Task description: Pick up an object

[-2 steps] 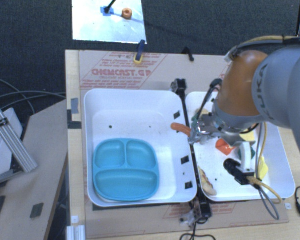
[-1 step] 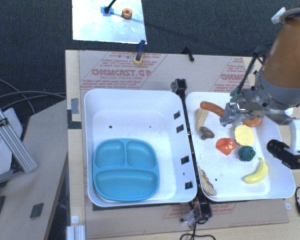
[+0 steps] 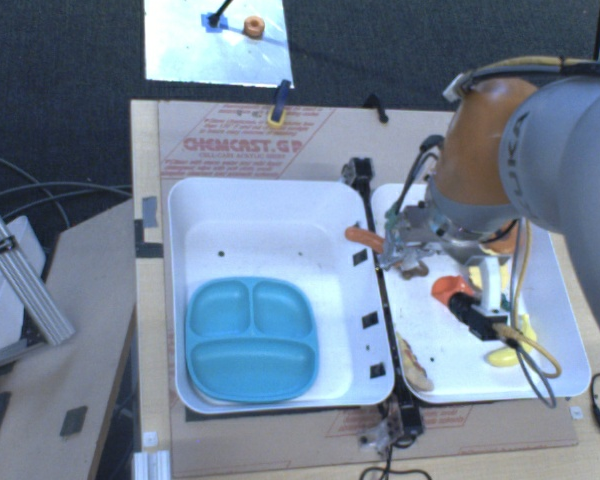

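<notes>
My gripper hangs low over the left part of the right bin, close to the divider between the two bins. A small orange carrot-shaped piece lies just left of it at the divider, touching or nearly touching the gripper. To the gripper's right, an orange-red object lies in the right bin. A yellow object sits near that bin's front right. A tan, flat piece lies at its front left corner.
The left bin holds a blue divided plate at its front. The grey arm with its orange band covers the back of the right bin. Black cables and a connector trail across the right bin.
</notes>
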Action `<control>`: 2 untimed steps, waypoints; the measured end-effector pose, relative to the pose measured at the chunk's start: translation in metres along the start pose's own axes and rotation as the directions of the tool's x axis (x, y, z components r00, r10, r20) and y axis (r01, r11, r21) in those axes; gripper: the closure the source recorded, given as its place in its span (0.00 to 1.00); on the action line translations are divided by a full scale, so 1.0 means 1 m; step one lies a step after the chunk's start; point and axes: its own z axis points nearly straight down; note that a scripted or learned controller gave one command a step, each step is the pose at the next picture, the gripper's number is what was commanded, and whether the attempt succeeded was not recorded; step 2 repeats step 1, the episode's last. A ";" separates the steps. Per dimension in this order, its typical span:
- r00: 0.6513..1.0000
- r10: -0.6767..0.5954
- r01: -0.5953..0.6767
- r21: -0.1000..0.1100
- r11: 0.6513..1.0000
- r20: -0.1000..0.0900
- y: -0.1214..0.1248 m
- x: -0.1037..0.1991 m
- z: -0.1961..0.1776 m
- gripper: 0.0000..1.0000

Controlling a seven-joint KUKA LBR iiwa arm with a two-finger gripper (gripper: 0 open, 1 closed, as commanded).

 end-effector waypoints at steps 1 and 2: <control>1.000 -0.006 0.006 -0.019 1.000 -0.006 -0.078 0.057 -0.125 1.00; 1.000 -0.006 0.006 -0.019 1.000 -0.006 -0.078 0.057 -0.125 1.00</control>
